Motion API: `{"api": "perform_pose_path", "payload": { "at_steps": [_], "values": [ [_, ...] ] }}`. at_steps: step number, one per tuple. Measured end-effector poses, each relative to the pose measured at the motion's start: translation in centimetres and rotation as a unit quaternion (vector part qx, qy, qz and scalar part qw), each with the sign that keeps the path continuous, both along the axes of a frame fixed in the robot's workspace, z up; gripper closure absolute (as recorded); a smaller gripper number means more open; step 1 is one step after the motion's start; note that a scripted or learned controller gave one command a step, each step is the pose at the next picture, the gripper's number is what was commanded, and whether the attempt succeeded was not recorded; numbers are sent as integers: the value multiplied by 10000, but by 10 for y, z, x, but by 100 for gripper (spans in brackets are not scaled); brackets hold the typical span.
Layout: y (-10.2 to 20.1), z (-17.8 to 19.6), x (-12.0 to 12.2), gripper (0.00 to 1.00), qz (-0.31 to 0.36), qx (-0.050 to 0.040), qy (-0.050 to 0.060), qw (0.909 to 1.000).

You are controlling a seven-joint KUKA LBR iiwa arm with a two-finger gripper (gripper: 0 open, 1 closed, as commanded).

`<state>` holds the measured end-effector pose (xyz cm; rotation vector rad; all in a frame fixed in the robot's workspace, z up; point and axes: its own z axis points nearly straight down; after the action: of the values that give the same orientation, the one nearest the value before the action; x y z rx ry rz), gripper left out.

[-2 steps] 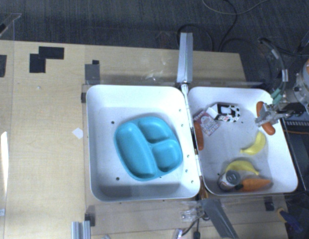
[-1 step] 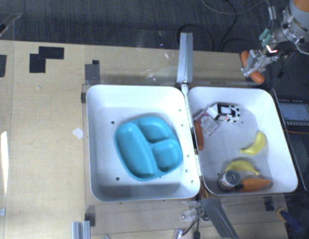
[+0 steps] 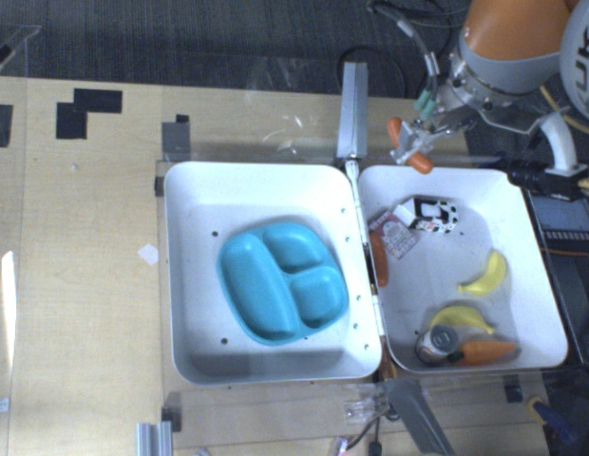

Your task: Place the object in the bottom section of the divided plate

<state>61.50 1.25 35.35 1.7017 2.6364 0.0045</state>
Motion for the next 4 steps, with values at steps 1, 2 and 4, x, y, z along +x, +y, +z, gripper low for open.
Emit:
{"api": "perform_pose_path", "payload": {
  "at_steps": [1,2,4],
  "values": [
    [25,-130,28,100,-32,0,7,10000],
    [26,-118,30,100,-18,6,-27,10000],
    [105,-223,33,100,289,4,7,9996]
  ]
}}
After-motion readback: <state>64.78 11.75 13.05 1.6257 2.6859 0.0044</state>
